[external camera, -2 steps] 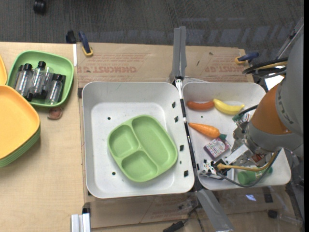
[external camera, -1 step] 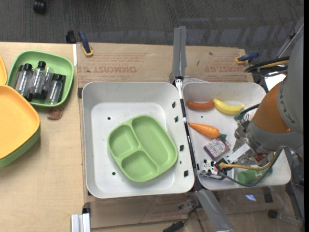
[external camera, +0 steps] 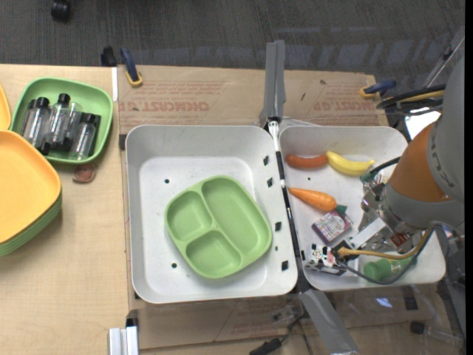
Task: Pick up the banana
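Note:
The yellow banana (external camera: pixel 347 163) lies near the far wall of the right bin (external camera: pixel 336 133), just right of a red-orange sausage-shaped toy (external camera: pixel 307 160). My gripper (external camera: pixel 371 214) hangs low over the right half of that bin, nearer the camera than the banana and apart from it. The grey arm with its orange band (external camera: pixel 423 170) hides the bin's right side. Nothing yellow shows at the gripper.
An orange carrot (external camera: pixel 312 197), a purple packet (external camera: pixel 330 228), a small figure (external camera: pixel 320 255) and a green object (external camera: pixel 380 270) share the right bin. The left bin holds a green divided plate (external camera: pixel 218 226). A green tray of bottles (external camera: pixel 63 120) and stacked orange plates (external camera: pixel 26 194) sit far left.

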Available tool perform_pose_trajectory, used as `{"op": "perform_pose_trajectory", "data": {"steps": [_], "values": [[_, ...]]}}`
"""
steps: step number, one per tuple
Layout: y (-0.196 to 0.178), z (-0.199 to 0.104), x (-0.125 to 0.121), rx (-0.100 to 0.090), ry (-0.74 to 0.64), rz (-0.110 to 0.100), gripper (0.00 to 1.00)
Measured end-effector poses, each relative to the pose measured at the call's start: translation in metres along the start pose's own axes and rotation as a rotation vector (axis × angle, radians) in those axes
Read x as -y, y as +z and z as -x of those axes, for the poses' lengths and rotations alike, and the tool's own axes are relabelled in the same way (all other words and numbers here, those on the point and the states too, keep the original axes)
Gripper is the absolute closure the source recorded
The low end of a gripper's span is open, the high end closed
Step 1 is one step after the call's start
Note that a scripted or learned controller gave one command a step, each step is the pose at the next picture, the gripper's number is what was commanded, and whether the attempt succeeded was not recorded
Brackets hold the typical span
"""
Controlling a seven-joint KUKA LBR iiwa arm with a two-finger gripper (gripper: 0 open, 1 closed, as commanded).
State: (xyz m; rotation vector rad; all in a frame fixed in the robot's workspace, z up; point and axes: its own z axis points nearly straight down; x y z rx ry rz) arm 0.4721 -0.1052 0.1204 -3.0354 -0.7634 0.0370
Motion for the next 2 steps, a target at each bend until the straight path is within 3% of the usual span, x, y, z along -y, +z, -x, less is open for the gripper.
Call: {"op": "perform_pose_trajectory", "data": {"steps": [1,2], "values": [[0.0307,-0.0068,0.0042,-0.014,0.0,0.012,1.0],[0.023,-0.0054,0.0043,-0.011,0.001,0.008,1.0]]}}
